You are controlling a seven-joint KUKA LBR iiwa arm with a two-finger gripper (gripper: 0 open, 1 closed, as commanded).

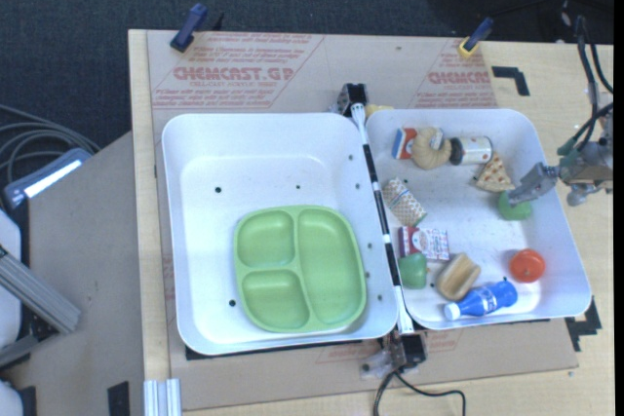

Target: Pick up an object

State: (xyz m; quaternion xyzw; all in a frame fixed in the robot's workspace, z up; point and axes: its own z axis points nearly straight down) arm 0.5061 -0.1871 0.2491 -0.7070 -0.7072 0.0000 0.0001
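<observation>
Your gripper (527,184) reaches in from the right edge of the right-hand shallow white bin (556,239), low over the bin's upper right part. Its tip sits right at a small green rounded object (516,206), but at this slant you cannot tell whether the jaws are spread, closed or clamped on it; nothing is clearly seen between them, so treat the object as not yet held.

The nearest candidate for the pick is that green piece, lying near the bin's right wall. Just beside it, up and to the left, is a tan waffle-patterned wedge (493,173). Below it, apart, rests a red-orange tomato-like ball (527,265). A blue plastic bottle with a white cap (482,300) lies along the bin's near edge, next to a tan bread-roll-shaped piece (456,275).

The risks, as they look from here: the green object is small and rounded, so it may squirt out sideways when the jaws close, or roll against the wall. A slightly offset approach could nudge the wedge or pinch both together. The wall itself is close, and a jaw could catch on it.

The left-hand white bin (195,209) holds a light green three-compartment plastic tray (298,268), well away from the action.
</observation>
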